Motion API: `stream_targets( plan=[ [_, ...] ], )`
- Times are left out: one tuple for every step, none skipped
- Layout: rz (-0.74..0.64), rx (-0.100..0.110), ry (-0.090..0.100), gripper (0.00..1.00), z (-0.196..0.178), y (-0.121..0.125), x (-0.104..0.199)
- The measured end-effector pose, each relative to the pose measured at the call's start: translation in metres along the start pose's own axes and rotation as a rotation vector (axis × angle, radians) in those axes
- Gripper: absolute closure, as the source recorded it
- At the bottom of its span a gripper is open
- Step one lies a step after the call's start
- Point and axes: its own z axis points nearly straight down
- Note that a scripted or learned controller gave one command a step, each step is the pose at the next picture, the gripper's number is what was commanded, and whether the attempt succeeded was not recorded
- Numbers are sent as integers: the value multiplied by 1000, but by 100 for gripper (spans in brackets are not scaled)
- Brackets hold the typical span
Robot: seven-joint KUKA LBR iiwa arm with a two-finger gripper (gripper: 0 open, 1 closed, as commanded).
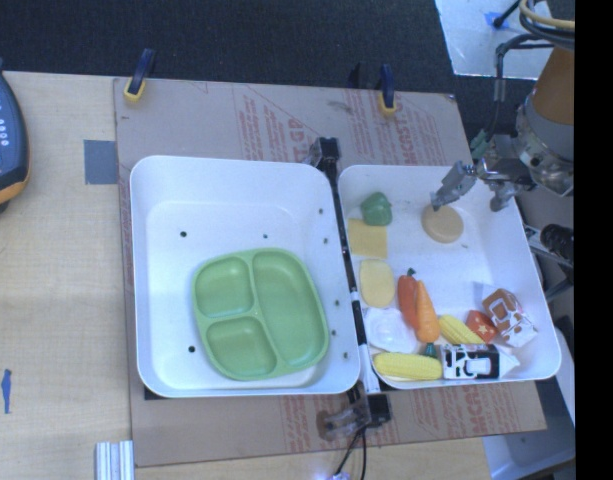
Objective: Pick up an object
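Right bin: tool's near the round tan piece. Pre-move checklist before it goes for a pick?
1. Tool over the right bin: ok, at its far right corner.
2. Target within reach: ok, the round tan piece lies just below the near fingertip.
3. Nothing held between the fingers: ok, they are spread with no object in them.
4. Space around target: ok, the green piece and yellow square lie apart to its left.
5. Tool centred on target: not ok, it sits off to the upper right.
6. Height above target: cannot tell from this slant.
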Motion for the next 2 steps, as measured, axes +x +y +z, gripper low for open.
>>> stream_targets(
  plan=[
    [1, 11, 3, 0, 95, -52, 24],
    [1, 6, 2, 0, 180, -62, 16]
  ],
)
